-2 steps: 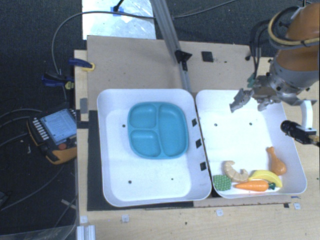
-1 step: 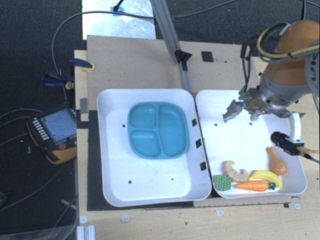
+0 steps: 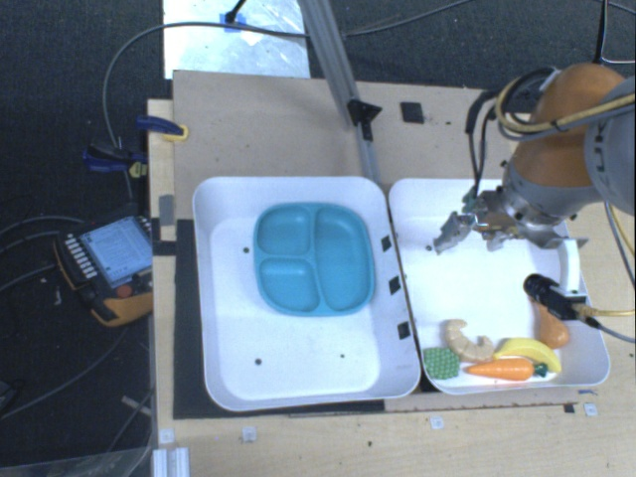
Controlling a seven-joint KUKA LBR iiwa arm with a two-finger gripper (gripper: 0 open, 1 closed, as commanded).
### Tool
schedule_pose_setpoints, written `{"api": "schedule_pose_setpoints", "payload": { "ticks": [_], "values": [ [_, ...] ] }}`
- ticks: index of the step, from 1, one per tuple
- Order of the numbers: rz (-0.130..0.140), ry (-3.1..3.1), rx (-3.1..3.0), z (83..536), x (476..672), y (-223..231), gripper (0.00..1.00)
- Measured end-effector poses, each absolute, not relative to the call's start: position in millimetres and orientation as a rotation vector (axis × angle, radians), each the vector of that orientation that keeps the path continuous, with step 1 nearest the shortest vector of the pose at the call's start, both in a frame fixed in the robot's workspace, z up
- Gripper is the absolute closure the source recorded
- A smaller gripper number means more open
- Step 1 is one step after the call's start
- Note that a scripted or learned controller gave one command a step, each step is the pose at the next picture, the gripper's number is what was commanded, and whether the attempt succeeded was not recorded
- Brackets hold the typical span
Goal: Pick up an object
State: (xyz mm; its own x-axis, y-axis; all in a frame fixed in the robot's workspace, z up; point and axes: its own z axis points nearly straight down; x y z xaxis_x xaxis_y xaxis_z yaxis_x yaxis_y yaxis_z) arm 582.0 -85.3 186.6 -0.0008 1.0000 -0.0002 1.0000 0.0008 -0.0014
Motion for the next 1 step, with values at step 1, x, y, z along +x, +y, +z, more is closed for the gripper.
{"api": "schedule_pose_setpoints", "payload": {
  "ticks": [1],
  "values": [
    [0.003,-2.221,-2.22,135.0,573.3,-91.4,0.0]
  ]
}}
